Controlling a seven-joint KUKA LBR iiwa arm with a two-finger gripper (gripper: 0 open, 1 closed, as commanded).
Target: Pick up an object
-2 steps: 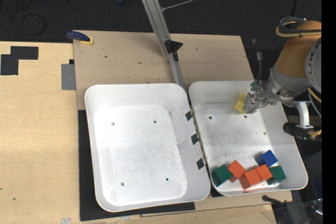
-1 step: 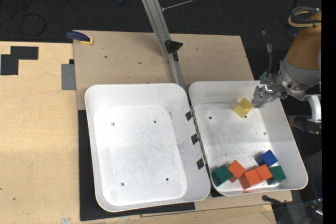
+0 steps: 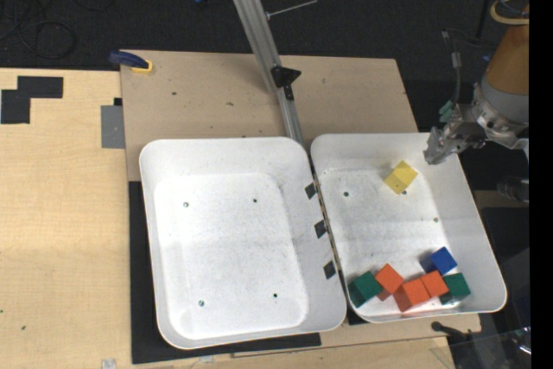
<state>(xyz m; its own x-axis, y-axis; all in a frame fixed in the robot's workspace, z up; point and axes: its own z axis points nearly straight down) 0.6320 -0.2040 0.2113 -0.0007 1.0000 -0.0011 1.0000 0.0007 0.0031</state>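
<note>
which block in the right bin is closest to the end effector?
The yellow block. It sits alone near the right bin's far edge, just left of the end effector; the others cluster at the near edge.

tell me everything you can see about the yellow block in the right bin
The yellow block is a small cube-like piece, plain matte yellow, apparently wood or plastic. It sits turned at an angle to the bin walls, alone on the floor of the right bin near its far edge. Nothing touches it: the gripper is to its right, apart from it, and the other blocks lie clustered at the near corner.
</note>
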